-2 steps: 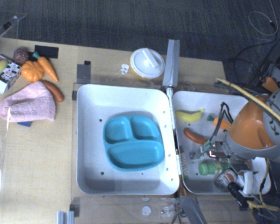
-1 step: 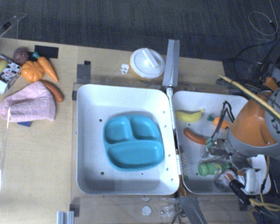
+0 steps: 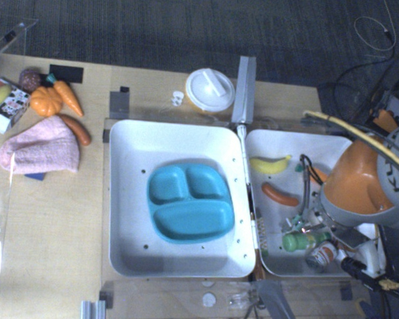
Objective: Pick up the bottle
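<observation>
A small green bottle (image 3: 298,242) lies on its side near the front of the right bin (image 3: 274,263). My gripper (image 3: 305,225) hangs just over it, at the end of the grey arm with the orange band (image 3: 360,178) that comes in from the right. The gripper's body and cables hide the bottle's top edge, so contact between them cannot be made out.
In the right bin a banana (image 3: 270,164) and a sausage (image 3: 280,194) lie toward the back, and a brown-and-white can (image 3: 321,255) rests beside the bottle. The left bin (image 3: 128,185) holds a blue divided tray (image 3: 191,200). Toy vegetables and a pink cloth (image 3: 40,147) sit on the bench at left.
</observation>
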Tool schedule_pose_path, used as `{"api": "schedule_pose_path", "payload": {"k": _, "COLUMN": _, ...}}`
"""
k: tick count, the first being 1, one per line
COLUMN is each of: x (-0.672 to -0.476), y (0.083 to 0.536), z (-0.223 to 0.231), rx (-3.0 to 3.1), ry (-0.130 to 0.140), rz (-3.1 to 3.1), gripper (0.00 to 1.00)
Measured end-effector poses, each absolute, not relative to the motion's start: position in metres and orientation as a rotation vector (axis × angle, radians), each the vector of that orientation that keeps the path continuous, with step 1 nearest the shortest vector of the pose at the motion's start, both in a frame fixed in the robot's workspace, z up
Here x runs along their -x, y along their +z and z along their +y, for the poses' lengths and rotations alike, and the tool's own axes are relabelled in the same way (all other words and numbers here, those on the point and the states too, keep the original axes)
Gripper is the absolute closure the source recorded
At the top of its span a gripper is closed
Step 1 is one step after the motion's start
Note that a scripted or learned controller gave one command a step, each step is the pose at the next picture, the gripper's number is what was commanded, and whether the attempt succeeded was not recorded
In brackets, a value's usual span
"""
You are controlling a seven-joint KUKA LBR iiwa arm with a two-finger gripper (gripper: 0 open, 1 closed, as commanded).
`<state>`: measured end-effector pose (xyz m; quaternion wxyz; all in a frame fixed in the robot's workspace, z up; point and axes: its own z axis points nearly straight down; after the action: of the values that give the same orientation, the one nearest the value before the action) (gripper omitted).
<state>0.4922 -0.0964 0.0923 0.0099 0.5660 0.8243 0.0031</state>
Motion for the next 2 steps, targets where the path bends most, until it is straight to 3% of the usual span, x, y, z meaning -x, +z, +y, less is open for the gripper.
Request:
{"api": "schedule_pose_path", "payload": {"k": 1, "x": -0.4934, "y": 0.0922, "z": -0.1067, "rx": -1.49, "ry": 0.018, "rz": 2.747, "gripper": 1.0}}
{"api": "schedule_pose_path", "payload": {"k": 2, "x": -0.4941, "y": 0.0926, "z": -0.1006, "rx": -1.063, "ry": 0.002, "rz": 2.928, "gripper": 1.0}}
